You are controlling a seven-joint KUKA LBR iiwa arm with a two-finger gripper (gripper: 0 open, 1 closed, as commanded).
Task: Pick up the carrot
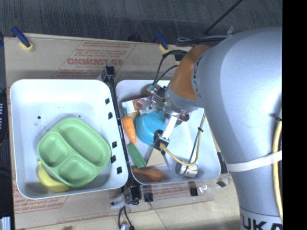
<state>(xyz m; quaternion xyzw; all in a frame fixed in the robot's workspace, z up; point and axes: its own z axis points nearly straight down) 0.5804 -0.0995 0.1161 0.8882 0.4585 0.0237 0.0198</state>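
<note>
The carrot [128, 128] lies in the right bin [211, 164], lengthwise along its left wall, with its right side just beside the rim of a blue bowl [146, 127]. A green stick [136, 155] continues the line below it, and a brown roll [148, 174] sits against the front wall. The gripper [154, 99] hangs over the bin's back part, above the bowl; whether it is spread or pressed together cannot be told. In the left bin [29, 92], a green plate [74, 150] fills the front corner, with bare white floor behind it.
</note>
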